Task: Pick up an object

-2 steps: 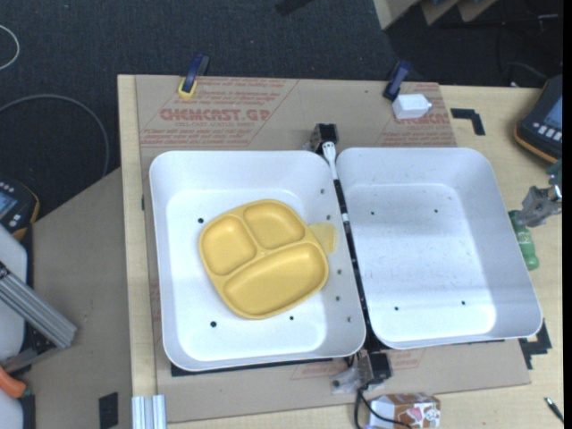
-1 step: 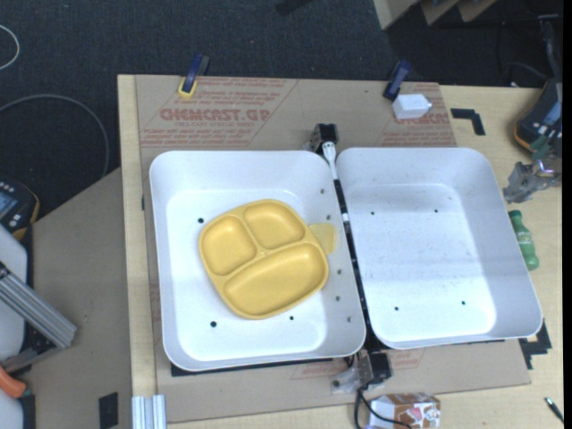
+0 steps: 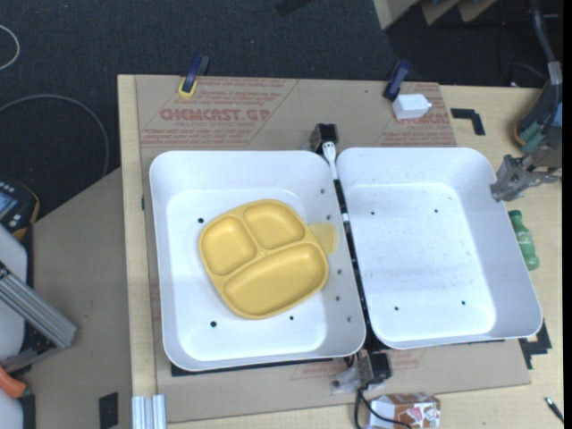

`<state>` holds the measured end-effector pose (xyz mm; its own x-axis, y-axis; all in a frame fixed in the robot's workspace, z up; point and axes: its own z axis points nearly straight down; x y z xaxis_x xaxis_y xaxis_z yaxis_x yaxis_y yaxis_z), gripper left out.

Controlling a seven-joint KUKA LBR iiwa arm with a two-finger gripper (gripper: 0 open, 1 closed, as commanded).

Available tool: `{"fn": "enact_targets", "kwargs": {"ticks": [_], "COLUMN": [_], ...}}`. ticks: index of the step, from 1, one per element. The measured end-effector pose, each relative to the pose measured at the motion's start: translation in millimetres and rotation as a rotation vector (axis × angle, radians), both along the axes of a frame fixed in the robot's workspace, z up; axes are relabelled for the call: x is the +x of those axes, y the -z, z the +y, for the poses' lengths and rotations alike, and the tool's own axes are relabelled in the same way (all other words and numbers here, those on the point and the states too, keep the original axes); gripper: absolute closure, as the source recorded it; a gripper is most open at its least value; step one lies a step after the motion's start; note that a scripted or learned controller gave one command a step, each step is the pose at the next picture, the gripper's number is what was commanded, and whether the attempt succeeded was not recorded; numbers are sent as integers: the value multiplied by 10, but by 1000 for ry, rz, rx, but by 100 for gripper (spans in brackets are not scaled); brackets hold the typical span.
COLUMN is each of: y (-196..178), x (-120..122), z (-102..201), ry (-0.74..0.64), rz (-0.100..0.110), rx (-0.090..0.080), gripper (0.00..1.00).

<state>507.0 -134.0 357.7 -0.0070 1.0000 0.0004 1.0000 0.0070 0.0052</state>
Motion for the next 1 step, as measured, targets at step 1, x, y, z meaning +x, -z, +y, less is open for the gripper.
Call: {"fn": "enact_targets", "kwargs": {"ticks": [1], "y": [714], "x": [321], "z": [-638], "ry": [10], "rz": [7], "rx": [-1], "gripper": [100]}}
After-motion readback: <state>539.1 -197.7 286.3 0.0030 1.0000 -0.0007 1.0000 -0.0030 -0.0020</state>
